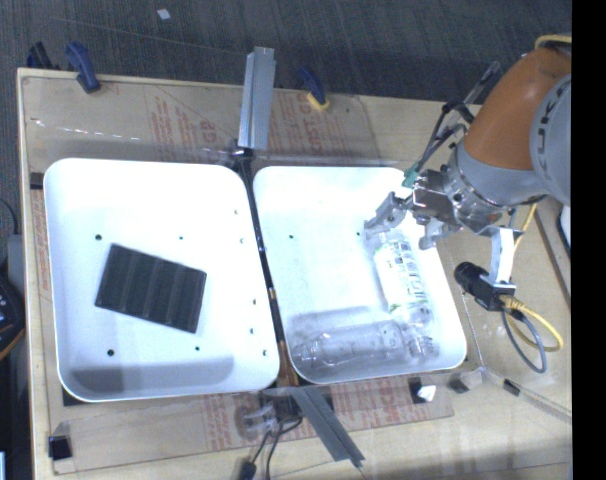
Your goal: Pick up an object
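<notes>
The grey two-finger gripper (408, 218) hangs over the clear plastic bottle (403, 276) in the right white bin (313, 258); jaw state unclear. Next: descend and grasp.

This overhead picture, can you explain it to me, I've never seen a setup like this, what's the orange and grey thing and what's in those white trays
The picture comes from one camera fixed above a workbench, looking down at a slant. The orange and grey thing is a robot arm reaching in from the right. At its tip is a two-finger gripper, a simple claw for picking things up.

On the bench sit two shallow white bins. The left bin holds a flat dark ribbed panel. The right bin holds two clear plastic bottles: one bottle lies lengthwise just below the gripper, and another bottle lies along the bin's near wall.

The gripper hovers over the upper end of the first bottle. I cannot see that it holds anything.
</notes>
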Controlling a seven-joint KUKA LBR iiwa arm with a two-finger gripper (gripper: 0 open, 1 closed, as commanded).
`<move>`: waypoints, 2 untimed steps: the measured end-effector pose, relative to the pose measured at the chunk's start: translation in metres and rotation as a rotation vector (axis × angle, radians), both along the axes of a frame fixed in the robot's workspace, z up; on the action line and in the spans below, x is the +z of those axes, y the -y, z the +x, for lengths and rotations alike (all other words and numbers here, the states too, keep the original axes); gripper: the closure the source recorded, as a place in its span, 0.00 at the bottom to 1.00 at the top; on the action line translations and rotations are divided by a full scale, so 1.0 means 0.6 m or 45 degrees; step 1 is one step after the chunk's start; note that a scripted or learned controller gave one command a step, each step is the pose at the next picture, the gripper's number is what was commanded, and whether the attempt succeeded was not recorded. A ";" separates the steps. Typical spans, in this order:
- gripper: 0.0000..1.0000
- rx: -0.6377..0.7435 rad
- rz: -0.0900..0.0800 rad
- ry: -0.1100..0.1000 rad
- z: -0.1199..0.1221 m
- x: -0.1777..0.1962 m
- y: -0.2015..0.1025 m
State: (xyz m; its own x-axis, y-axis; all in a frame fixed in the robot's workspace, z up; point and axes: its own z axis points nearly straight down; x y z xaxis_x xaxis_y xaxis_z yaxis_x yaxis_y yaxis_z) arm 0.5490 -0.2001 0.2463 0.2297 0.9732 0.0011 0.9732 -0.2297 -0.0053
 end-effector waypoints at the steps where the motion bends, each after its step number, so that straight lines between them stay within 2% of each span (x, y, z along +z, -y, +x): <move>1: 0.00 0.155 -0.003 0.006 0.040 -0.001 0.000; 2: 0.00 0.373 0.000 0.003 0.015 0.010 0.006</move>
State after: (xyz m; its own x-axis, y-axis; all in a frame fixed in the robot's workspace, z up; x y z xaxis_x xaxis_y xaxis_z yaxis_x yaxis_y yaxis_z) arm 0.5580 -0.2035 0.2522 -0.0614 0.9981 0.0012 0.9981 0.0614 -0.0033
